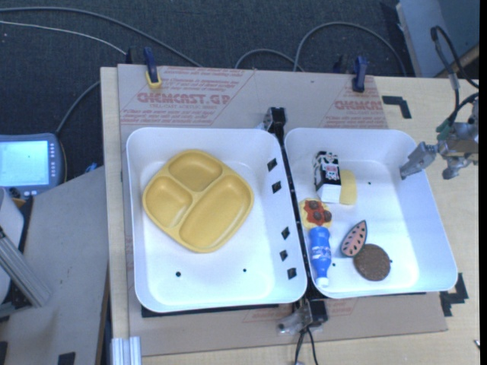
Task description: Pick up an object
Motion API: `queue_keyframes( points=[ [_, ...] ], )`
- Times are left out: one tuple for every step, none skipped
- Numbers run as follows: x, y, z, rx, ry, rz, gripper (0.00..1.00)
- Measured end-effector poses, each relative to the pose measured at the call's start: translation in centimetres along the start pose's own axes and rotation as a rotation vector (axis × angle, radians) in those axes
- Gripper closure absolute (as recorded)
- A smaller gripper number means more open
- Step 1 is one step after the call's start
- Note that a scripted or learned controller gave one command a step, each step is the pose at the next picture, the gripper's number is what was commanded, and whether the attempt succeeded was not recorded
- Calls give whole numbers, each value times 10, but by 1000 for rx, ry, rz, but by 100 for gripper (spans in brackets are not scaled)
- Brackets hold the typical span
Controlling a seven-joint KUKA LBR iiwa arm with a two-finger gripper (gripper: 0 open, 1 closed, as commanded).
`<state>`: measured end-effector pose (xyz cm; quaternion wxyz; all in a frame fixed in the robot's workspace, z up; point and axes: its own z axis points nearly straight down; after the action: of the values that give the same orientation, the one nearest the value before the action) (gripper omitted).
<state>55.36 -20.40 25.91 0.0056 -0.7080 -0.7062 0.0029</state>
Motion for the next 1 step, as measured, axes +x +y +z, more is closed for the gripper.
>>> queue_keyframes(
  points=[
    [1,2,-6,-11,-3,-3,0]
  ],
)
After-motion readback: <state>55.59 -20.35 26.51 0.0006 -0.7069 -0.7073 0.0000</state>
